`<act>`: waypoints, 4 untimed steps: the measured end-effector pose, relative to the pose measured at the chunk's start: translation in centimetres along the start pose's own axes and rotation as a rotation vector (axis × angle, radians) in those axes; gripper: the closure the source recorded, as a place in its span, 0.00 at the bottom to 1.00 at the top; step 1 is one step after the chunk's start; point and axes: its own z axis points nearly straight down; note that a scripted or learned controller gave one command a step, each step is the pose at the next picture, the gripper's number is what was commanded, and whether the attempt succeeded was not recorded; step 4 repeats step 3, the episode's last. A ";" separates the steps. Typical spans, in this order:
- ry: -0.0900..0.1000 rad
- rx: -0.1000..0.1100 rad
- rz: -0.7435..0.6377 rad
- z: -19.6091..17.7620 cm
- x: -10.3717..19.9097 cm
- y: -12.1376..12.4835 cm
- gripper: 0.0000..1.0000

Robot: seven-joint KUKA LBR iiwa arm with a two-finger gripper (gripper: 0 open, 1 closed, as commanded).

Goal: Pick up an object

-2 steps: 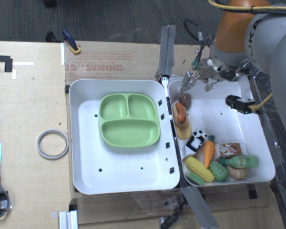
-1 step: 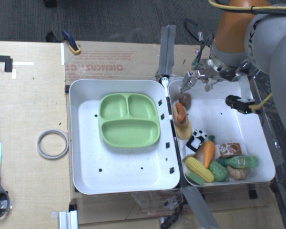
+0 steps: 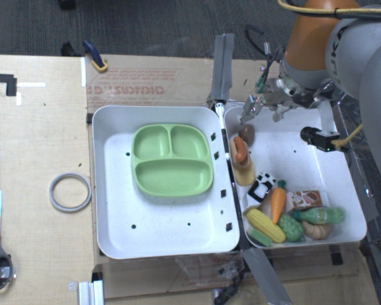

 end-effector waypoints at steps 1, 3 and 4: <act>0.000 0.000 0.000 0.0 0.0 0.0 0.00; 0.001 0.003 -0.022 0.1 -2.2 -3.2 0.00; 0.001 0.003 -0.022 0.1 -2.2 -3.2 0.00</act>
